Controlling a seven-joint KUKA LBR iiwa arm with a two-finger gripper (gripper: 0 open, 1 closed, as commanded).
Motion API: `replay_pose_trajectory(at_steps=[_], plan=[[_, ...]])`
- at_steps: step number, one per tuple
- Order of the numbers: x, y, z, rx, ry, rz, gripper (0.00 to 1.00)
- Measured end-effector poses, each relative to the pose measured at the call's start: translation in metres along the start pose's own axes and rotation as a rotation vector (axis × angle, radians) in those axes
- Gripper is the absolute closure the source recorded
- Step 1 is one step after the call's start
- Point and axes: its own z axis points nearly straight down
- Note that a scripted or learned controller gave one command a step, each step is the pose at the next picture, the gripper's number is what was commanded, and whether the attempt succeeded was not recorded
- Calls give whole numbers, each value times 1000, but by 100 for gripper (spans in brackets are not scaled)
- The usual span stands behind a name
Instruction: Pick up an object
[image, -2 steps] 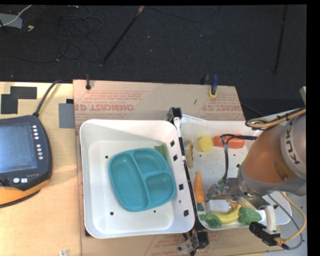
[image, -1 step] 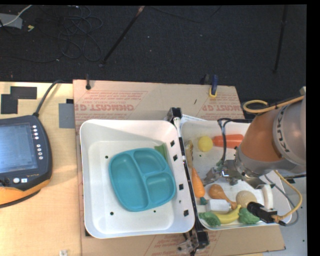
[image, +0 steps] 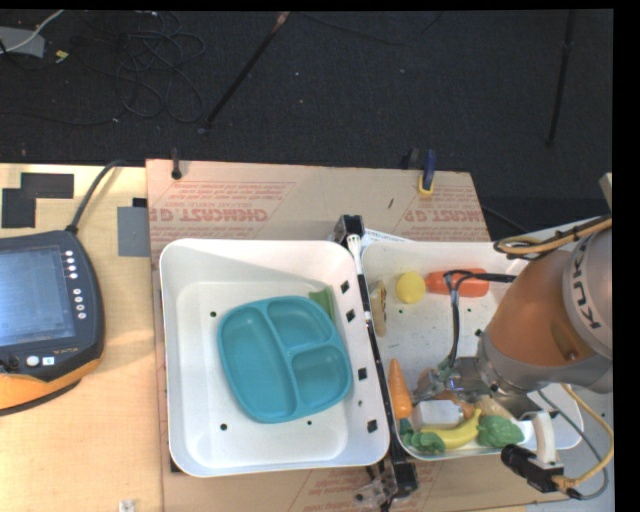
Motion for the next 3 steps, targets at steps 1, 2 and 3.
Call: replay_pose_trajectory(at_steps=[1, 2, 3], plan=[[2, 65, 2, 2, 5, -9, 0], [8, 4, 0, -1, 1, 0, 0], [-10, 57, 2, 3, 5, -6, 0]])
